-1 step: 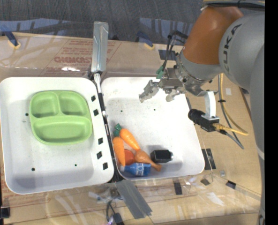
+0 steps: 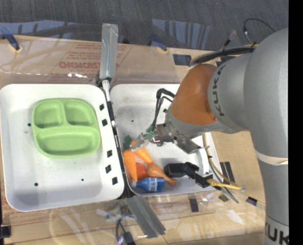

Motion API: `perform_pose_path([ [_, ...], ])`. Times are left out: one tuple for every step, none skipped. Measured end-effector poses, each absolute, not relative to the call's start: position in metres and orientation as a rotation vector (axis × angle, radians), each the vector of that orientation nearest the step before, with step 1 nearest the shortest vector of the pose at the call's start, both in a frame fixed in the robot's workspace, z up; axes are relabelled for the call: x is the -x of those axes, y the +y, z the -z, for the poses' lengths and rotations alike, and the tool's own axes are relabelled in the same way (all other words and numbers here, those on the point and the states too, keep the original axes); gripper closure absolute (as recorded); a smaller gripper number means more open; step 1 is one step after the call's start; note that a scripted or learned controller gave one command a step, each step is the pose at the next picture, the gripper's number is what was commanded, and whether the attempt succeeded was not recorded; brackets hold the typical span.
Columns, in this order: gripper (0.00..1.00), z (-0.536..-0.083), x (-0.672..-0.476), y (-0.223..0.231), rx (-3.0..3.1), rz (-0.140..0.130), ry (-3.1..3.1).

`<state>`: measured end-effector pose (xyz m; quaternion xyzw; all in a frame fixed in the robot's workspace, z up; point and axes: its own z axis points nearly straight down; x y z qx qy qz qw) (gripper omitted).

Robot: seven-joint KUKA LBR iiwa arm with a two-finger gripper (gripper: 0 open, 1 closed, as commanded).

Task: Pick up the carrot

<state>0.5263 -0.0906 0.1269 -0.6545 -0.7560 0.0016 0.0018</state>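
The carrot [image 2: 144, 155] lies in the right bin [image 2: 136, 98], near its front left corner. It is a short orange cone, tapering toward the right, with a bit of green at its blunt end. Just left of it, against the bin wall, lies a bigger orange piece [image 2: 130, 168]. A blue thing [image 2: 151, 184] lies in front of it, touching a tan thing [image 2: 163, 174]. The gripper [image 2: 150, 136] hangs low, just behind the carrot. I cannot tell how far open it is, or whether it holds anything. The left bin [image 2: 8, 152] holds a green plate [image 2: 65, 126]. Both bins sit on the counter [image 2: 233, 167].
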Motion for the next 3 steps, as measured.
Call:
perform_pose_path([
  [0.00, -0.097, -0.507, -0.105, 2.180, 0.004, -2.285],
  [0.00, -0.192, -0.517, -0.048, 2.563, -0.002, -1.814],
  [0.00, -0.213, -0.510, 0.009, 2.697, -0.004, -1.607],
])
